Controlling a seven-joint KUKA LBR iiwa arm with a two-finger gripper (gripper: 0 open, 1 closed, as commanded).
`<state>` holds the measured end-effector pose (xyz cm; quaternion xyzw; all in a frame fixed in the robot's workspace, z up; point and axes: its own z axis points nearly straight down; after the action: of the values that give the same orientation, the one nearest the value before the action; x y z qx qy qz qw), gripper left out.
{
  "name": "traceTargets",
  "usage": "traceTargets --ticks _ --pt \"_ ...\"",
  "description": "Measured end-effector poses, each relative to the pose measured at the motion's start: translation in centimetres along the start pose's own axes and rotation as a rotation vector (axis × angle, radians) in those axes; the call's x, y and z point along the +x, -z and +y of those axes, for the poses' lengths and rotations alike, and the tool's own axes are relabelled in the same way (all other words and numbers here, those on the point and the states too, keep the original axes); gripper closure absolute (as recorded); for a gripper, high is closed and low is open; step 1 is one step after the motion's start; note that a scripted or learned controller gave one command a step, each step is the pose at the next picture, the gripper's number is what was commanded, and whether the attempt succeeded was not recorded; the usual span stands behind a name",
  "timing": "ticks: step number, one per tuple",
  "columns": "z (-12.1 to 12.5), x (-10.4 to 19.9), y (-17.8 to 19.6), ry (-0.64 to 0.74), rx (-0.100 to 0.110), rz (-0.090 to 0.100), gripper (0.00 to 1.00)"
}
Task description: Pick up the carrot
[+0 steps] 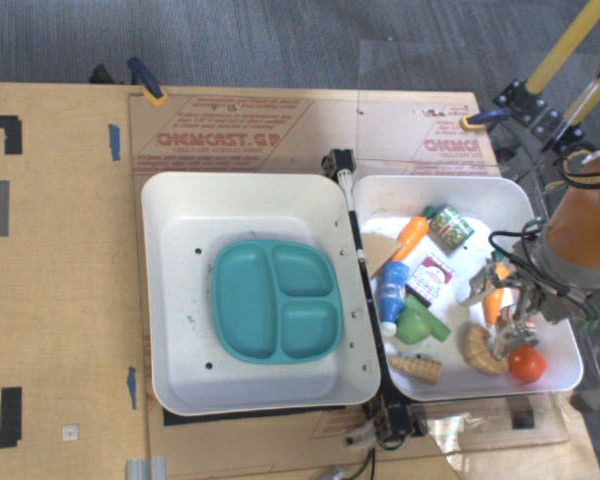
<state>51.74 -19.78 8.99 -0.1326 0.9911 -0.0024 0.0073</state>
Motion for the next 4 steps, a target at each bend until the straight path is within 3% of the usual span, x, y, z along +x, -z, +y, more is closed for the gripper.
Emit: traceTargets --ticks 1,2,3,4 --pt "0.7 -5.6 -0.1 -0.652 0.0 0.002 0.0" --pt "2.7 -3.6 0.0 -0.725 0.001 0.002 0.0" --pt "2.6 -4.0 1.3 -0.722 0.003 -0.011 1.0" --pt "5.9 -9.3 9.2 -0.678 -0.003 0.0 1.0"
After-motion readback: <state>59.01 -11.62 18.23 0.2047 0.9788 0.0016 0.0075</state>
